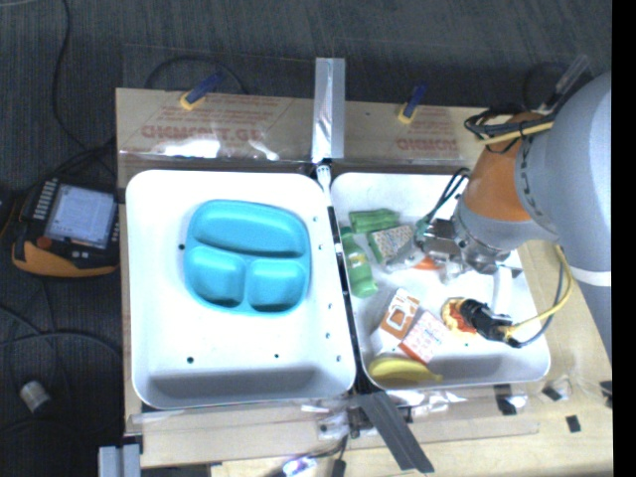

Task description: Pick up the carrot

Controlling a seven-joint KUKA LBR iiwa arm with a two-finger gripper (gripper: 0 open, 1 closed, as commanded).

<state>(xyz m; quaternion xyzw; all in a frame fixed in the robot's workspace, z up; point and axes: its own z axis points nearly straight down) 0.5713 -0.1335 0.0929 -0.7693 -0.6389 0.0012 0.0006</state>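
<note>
no text can be read.

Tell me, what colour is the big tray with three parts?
The tray is light blue, seen from the camera view in the left bin.

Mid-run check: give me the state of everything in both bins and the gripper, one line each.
Blue tray: lying flat in the left bin, compartments bare.
Carrot: small orange piece in the right bin, just below the gripper, not seen lifted.
Gripper: low over the right bin; open or shut cannot be told.
Green packets: lying by the divider.
Orange-and-white box: lying tilted.
Yellow item: at the near wall.
</note>
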